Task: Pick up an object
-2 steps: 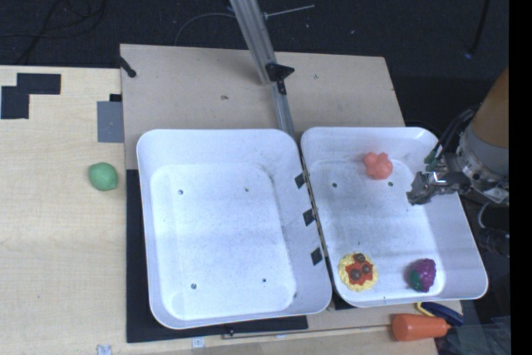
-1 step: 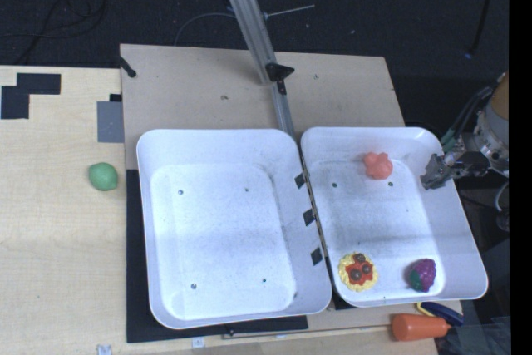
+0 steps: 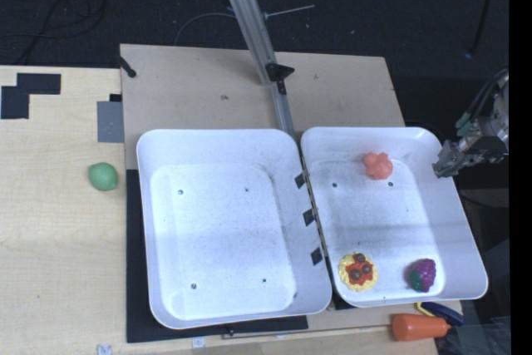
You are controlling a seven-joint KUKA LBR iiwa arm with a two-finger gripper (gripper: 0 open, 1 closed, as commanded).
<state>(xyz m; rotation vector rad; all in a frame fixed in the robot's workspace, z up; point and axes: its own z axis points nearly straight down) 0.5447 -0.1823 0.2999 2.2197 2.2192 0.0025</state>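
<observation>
A green ball (image 3: 103, 176) lies on the desk (image 3: 50, 220), well left of both bins. The left bin (image 3: 150, 154) holds no objects. In the right bin (image 3: 465, 245), a pink lump (image 3: 377, 165) sits near the far wall, a yellow piece (image 3: 357, 271) with red and dark spots lies at the near left corner, and a purple grape bunch (image 3: 422, 273) lies near the near right corner. An orange carrot (image 3: 418, 326) rests on the desk just outside that bin's near rim.

The tool (image 3: 449, 162) hangs at the bin's far right rim, apart from every object; whether it is spread or pressed together I cannot tell.

The pink lump is nearest and stands alone. It looks like a light, rounded toy, probably stiff plastic and somewhat slippery, so a pinch across its widest middle from straight above should suit.
</observation>
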